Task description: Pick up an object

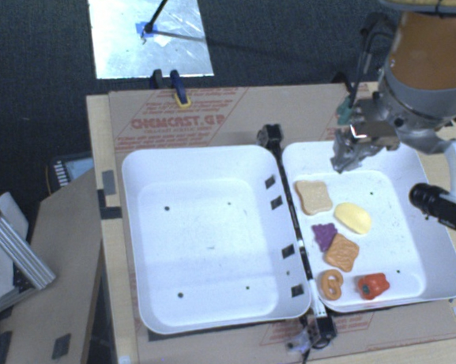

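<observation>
The right bin (420, 200) holds several toy foods: a slice of toast (314, 197), a yellow lemon (353, 218), a purple grape bunch (324, 235), an orange waffle-like cracker (343, 252), a pretzel (330, 284) and a red pepper (373, 285). My gripper (346, 159) hangs over the bin's far edge, above and to the right of the toast, apart from all the foods. Nothing shows between its fingertips.
The left bin (205, 235) lies beside the right one, with black clips (278, 203) along the shared rim. Both rest on a cardboard sheet (183, 118). A black device (440, 202) juts over the right bin's right edge. A shiny plate (150, 33) lies beyond the bench.
</observation>
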You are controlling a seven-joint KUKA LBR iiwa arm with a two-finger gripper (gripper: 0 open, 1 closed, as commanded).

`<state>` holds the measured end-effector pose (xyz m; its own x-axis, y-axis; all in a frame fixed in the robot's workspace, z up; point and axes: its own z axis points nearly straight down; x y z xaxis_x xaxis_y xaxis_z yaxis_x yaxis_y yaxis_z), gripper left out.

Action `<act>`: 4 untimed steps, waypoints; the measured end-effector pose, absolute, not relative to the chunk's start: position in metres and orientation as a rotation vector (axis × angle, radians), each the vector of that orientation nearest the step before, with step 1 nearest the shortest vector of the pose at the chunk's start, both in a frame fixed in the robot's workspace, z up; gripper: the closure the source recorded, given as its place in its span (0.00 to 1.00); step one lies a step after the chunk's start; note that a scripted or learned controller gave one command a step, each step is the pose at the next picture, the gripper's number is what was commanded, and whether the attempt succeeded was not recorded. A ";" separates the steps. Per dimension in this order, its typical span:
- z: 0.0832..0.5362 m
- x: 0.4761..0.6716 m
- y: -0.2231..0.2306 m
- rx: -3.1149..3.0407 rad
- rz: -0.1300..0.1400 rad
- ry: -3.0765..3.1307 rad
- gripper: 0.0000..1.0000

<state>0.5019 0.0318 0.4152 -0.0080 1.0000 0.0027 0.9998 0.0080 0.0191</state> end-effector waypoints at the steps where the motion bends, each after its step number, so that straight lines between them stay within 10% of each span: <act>1: 0.417 0.501 0.128 2.206 0.007 2.237 1.00; 2: 0.365 0.504 0.167 2.214 -0.003 2.231 1.00; 3: 0.448 0.487 0.105 2.221 0.015 2.213 1.00; 4: 0.421 0.557 0.186 2.211 0.004 2.232 1.00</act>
